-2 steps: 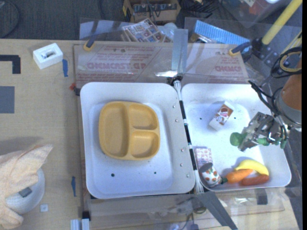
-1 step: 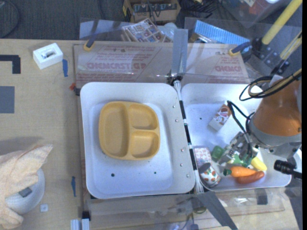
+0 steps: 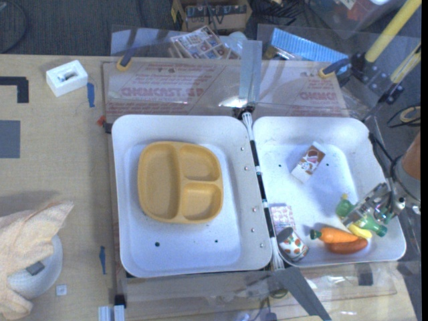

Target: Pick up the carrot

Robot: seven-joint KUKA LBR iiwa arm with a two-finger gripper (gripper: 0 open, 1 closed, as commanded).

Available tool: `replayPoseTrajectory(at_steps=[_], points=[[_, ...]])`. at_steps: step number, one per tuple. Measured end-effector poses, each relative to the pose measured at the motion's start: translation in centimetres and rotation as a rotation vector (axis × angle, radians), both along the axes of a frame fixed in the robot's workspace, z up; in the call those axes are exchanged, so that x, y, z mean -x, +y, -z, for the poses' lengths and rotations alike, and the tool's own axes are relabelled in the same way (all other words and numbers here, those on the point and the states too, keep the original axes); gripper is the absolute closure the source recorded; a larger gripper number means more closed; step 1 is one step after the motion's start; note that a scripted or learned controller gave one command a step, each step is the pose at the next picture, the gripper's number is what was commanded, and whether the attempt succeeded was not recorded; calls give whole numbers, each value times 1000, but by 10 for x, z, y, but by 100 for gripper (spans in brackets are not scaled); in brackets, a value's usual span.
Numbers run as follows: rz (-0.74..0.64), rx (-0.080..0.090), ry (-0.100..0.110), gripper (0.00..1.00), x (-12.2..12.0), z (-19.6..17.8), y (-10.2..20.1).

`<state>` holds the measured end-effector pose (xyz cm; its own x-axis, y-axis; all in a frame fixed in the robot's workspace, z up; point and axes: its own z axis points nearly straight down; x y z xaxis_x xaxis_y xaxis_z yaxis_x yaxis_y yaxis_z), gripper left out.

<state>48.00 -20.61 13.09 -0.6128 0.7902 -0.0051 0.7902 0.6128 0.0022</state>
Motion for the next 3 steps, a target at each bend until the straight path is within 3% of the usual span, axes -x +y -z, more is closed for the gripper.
replayPoseTrajectory(at_steps=[1, 2, 3], points=[[0, 0, 0, 0, 0, 0, 0], [-166, 1, -2, 0, -1, 43, 43], [183, -4, -3, 0, -11, 43, -15]])
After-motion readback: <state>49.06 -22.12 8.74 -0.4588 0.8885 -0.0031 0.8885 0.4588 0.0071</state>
